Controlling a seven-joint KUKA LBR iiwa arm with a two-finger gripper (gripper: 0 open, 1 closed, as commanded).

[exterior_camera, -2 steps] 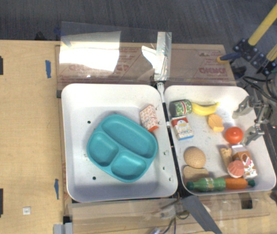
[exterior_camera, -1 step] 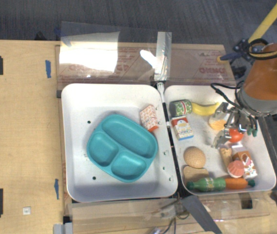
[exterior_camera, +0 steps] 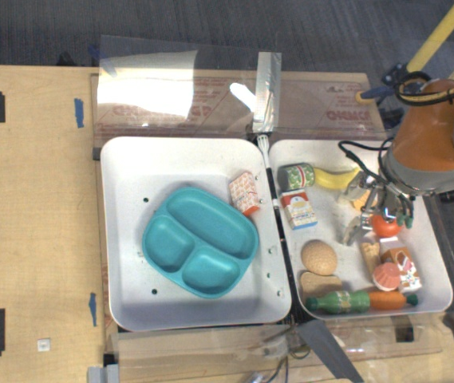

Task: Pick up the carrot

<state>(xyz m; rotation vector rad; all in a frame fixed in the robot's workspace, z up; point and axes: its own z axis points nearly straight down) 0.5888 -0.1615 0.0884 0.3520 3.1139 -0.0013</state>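
The gripper (exterior_camera: 368, 216) hangs low over the right bin (exterior_camera: 442, 274), whether spread or closed I can't tell, while the carrot (exterior_camera: 387, 300) lies along that bin's front wall, beside a green bottle (exterior_camera: 337, 301).

The grey KUKA arm (exterior_camera: 450, 146) enters from the right edge of the view and bends down over the right-hand side of the scene. A broad orange band (exterior_camera: 424, 138) wraps the arm just above the wrist, and black cables loop over the top of it and trail off to the left. Below the band the wrist narrows into a dark metal two-finger gripper (exterior_camera: 370, 214), which points down and to the left. Its thin metallic fingers (exterior_camera: 355, 228) reach furthest left, but whether they are spread or closed cannot be made out.
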